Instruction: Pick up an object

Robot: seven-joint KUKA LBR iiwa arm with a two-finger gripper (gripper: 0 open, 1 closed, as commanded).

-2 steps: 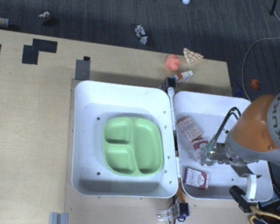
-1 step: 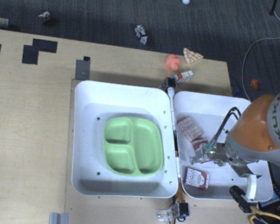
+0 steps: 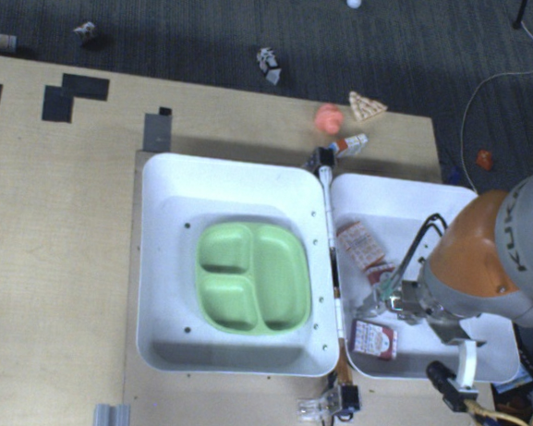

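My gripper (image 3: 387, 298) reaches low into the right bin (image 3: 407, 197), under the arm's orange band (image 3: 471, 255). A small red and white box (image 3: 373, 339) lies just below it near the bin's front wall. A red patterned packet (image 3: 362, 245) lies above it, nearer the bin's middle. Something small and greenish shows at the gripper's tip, too unclear to name. The arm hides the right part of this bin.
The left bin (image 3: 171, 190) holds a green divided plate (image 3: 252, 276). Behind the bins on the bench lie a pink ball (image 3: 328, 119), a pizza-slice toy (image 3: 367, 106) and a small tube (image 3: 348, 146). A cable clip (image 3: 328, 406) sits at the front edge.
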